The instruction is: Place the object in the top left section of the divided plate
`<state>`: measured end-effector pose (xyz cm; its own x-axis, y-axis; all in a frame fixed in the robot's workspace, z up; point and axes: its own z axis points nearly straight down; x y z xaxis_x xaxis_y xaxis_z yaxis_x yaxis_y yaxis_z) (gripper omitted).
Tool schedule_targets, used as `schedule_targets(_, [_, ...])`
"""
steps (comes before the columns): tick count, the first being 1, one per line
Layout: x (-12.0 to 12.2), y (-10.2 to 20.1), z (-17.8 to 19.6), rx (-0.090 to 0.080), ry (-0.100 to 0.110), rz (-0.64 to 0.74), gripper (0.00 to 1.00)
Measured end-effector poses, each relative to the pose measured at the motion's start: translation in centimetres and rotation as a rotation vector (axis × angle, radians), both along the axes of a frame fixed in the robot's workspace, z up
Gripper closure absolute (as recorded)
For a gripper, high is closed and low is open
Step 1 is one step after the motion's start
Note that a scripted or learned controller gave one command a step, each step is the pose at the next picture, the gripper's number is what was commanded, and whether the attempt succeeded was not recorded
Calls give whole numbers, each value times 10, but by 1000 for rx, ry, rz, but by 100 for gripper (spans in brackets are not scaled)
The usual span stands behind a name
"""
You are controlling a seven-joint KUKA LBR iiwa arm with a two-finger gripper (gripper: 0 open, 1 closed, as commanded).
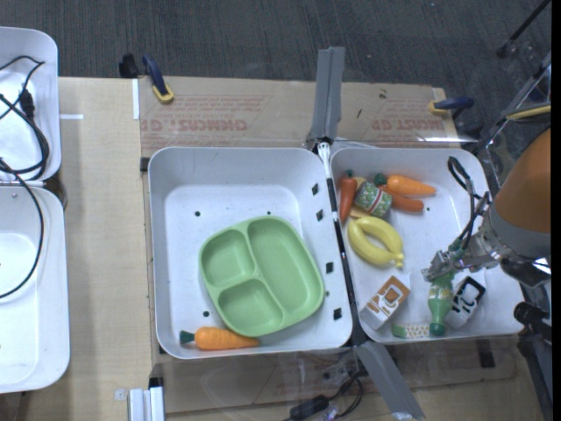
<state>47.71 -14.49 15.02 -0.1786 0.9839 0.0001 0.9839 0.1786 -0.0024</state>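
Two white bins side by side: the left bin [171, 235] has one green divided plate [260, 275] with three sections, all bare, plus one carrot [219, 338] lying along the near wall just below the plate, not touching it as far as I can see. The right bin [399, 158] is the busy one. Counting in there: three more carrots up at the far end, one [347, 195] lying lengthwise by the divider wall, two [408, 185] stacked close on the right, with one round red and green fruit thing [373, 199] squeezed between them, so four carrots total. Then one banana [377, 239] in the middle, one small orange and white carton [386, 300] near the front, and one green bottle [438, 303] beside it. The gripper [451, 266] sits low right above the bottle's top, and I honestly cannot tell whether it has hold of anything; it's a jumble of metal and wire at that spot. There's a black and white gadget [468, 296] just right of the bottle that I can't identify, and a small green piece [411, 330] at the bottle's base that's too tiny to read. The arm [530, 191] is cut off by the right edge.
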Motion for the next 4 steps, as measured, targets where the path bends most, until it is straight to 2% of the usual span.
schedule_targets(1, [1,-78,59,-1,-2,22,100])
schedule_targets(2, [0,-72,22,1,0,60,100])
schedule_targets(3, [2,-77,132,-1,-3,303,100])
schedule_targets(4, [1,-77,79,0,-1,322,100])
